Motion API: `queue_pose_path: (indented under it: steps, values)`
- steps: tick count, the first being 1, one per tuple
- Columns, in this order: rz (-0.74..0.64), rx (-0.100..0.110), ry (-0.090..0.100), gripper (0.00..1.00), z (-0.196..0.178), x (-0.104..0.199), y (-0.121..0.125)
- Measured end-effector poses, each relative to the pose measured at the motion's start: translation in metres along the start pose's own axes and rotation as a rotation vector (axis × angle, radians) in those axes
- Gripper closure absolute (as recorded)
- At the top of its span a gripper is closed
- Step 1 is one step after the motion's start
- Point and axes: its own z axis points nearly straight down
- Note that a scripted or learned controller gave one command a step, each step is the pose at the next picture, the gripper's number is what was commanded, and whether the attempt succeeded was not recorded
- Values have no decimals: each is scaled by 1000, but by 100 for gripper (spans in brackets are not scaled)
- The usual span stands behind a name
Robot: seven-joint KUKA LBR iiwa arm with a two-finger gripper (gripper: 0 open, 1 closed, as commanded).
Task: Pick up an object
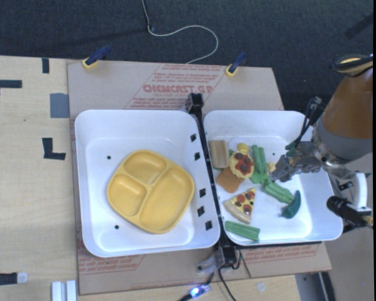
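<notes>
The right bin (301, 121) holds several toy foods: a pizza slice (241, 204), a round pizza piece (242, 162), a brown cookie-like piece (228, 180), a tan block (218, 153), green bean pieces (261, 164), a green strip (242, 231) and a teal curved piece (292, 206). My gripper (282, 171) hangs low over the middle right of this bin, just right of the green beans, its dark fingers pointing left and down. Nothing shows between them.
The left bin (94, 127) holds a yellow divided plate (150, 190). Both bins sit on a cardboard sheet (169, 86) clamped at the back. A white cable (175, 30) loops behind it. The arm's orange band (354, 102) rises at the right.
</notes>
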Motion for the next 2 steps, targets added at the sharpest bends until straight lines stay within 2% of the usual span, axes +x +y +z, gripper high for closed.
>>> queue_pose_path:
  steps: [2]
  values:
    - [-6, 3, 1, 100, 12, 99, 22]
